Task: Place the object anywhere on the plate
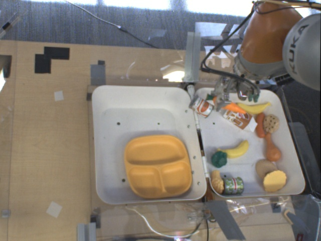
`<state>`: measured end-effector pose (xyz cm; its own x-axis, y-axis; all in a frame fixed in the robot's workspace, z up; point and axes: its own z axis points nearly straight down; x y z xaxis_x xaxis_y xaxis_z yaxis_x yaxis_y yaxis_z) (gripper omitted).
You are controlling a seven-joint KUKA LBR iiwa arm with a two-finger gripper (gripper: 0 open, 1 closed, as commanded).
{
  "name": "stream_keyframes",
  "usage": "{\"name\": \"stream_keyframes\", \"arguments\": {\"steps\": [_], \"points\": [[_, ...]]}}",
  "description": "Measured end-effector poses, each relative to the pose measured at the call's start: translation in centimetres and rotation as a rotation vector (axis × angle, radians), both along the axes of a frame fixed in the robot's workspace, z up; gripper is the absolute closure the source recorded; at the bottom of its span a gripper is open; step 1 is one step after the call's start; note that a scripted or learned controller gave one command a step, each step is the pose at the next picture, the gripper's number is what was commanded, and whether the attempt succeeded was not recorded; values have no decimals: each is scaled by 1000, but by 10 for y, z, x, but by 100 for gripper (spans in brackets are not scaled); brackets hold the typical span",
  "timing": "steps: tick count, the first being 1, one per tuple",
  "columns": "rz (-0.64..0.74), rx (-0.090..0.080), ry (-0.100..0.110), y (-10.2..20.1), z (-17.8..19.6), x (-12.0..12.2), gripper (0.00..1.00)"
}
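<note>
Hovering gripper (235, 92) over right bin (296, 185); jaws unclear. Aiming for small can (202, 106): light, hard, slippery; pinching sides.

A single camera looks down from above the worktop (45, 149) at a slant, facing its far edge, where a dark ribbed floor and a bright strip run along the top. It stands far enough back to take in both white bins (108, 149) whole, side by side. The arm (273, 34) comes in at upper right.
</note>
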<state>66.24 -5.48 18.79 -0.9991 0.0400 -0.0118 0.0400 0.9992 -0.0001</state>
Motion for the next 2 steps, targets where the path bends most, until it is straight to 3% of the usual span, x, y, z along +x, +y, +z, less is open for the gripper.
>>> {"name": "stream_keyframes", "arguments": {"steps": [1,2], "points": [[173,1,-10,70,101,-30,100],[108,3,-13,118,258,-64,100]]}}
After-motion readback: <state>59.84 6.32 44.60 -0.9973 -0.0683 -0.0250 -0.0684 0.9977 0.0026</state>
